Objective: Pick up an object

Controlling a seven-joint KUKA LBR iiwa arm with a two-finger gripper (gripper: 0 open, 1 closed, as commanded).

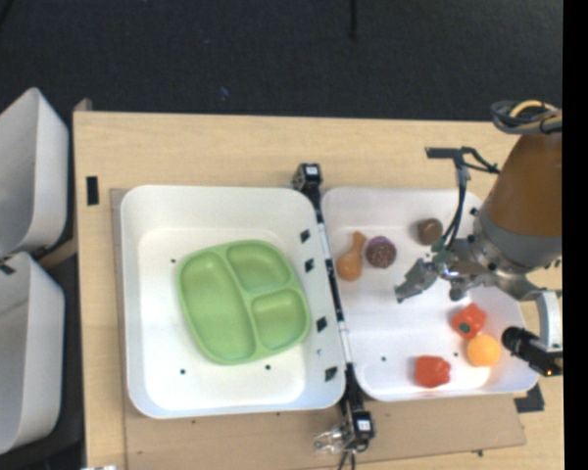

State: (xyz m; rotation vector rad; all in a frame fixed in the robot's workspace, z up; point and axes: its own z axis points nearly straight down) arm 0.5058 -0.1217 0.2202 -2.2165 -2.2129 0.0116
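Over the right bin (pixel 372 360) the pincer (pixel 415 284) hangs with nothing in it; released or clenched, I cannot tell. Just left sit a purple fruit (pixel 380 253) and a tan gourd (pixel 352 258); the left bin (pixel 147 380) holds a green tray (pixel 241 302).

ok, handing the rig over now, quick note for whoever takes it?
Gripper: low over the middle of the right bin, nothing visibly between its fingers.
Right bin: tan gourd-shaped toy, dark purple round toy, brown round toy, red pepper-like toy, orange ball, red toy.
Left bin: green divided tray.
Done: nothing picked.
Left: grasp and lift one item.
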